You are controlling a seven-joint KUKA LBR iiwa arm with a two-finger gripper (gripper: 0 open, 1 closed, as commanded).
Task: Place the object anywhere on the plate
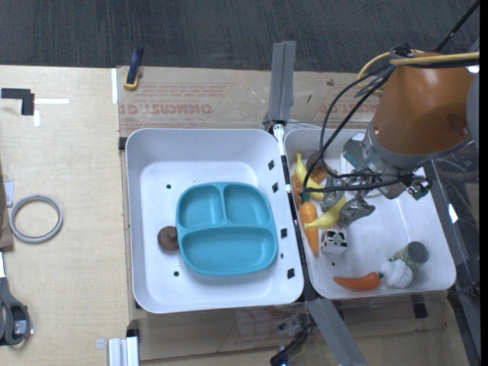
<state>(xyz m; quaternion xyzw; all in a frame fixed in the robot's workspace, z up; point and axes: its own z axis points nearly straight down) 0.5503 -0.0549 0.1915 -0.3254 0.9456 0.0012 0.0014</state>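
Hand low over the right bin's toy food, plate waiting

The hand (352, 210) hangs among the yellow banana (329, 216) and orange carrot (307, 218), grip state impossible to tell. Both look like light, stiff, slick plastic; a mid-length pinch seems best. The blue divided plate (226, 228) sits in the left bin (141, 227).

The arm (423, 105) is cut off by the frame's right edge and hides the upper right part of the right bin (438, 277). The hand (352, 210), at centre right, is blurred and partly hidden by cables; its state is indeterminate. A small white object (333, 240) below it is too small to identify. Scissors (11, 319) on the desk (61, 273) are cut off at the lower left edge.
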